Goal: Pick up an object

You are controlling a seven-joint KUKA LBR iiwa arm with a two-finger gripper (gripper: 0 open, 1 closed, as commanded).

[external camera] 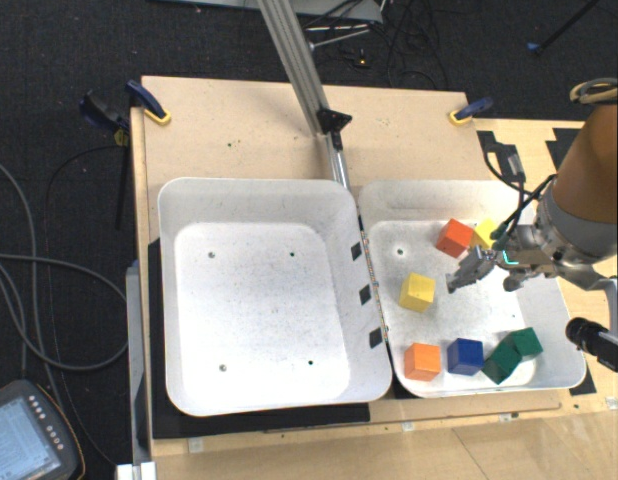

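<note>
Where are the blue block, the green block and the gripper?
blue block (466,356): camera view, centre of its top face.
green block (515,353): camera view, middle of its top.
gripper (467,272): camera view, midway between its fingertips.

Grey arm (589,183) reaching in from the right, wrist bent low, claw (469,271) pointing left, nothing visibly held

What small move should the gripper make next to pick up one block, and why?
Probably a short move toward the yellow cube, then straight down on it. The gripper hangs in the right bin between this cube and the orange cube. The yellow cube stands apart from the other blocks, so there is room around it.
</note>
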